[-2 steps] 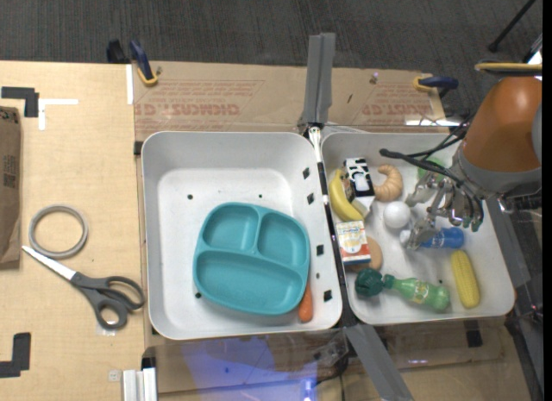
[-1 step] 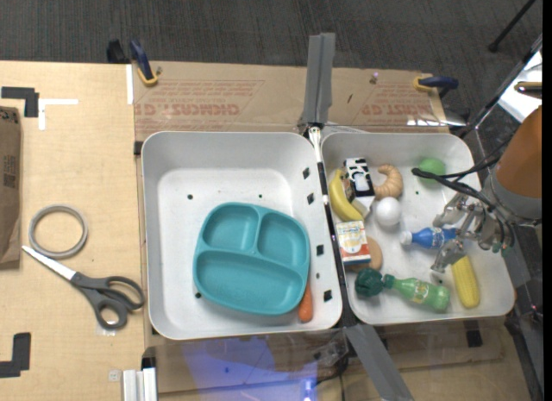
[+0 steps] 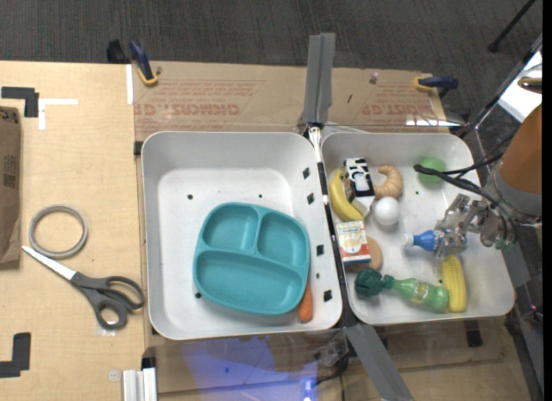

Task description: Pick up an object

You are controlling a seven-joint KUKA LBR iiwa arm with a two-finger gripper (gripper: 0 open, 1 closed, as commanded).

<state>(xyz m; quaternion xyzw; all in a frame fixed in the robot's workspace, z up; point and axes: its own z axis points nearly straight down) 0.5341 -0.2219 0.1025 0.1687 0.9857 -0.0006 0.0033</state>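
Observation:
My gripper (image 3: pixel 447 235) hangs low over the right side of the right bin (image 3: pixel 483 304), reaching in from the right. A small blue object (image 3: pixel 424 241) lies right at its left tip, touching or nearly touching; whether it is gripped I cannot tell. A yellow corn cob (image 3: pixel 453 283) lies just below the gripper. A green bottle (image 3: pixel 407 289) lies along the bin's front. Further left are a white ball (image 3: pixel 385 210), a croissant (image 3: pixel 391 181), a banana (image 3: pixel 341 201), a black-and-white carton (image 3: pixel 358 175) and a small snack box (image 3: pixel 352 242). A green item (image 3: pixel 430 167) sits at the back.
The left bin (image 3: pixel 172 175) holds a teal divided plate (image 3: pixel 253 257) with a carrot (image 3: pixel 305 306) by its front right corner. On the bench to the left lie scissors (image 3: pixel 95 287) and a tape roll (image 3: pixel 58 229). Cables run from the gripper to the right.

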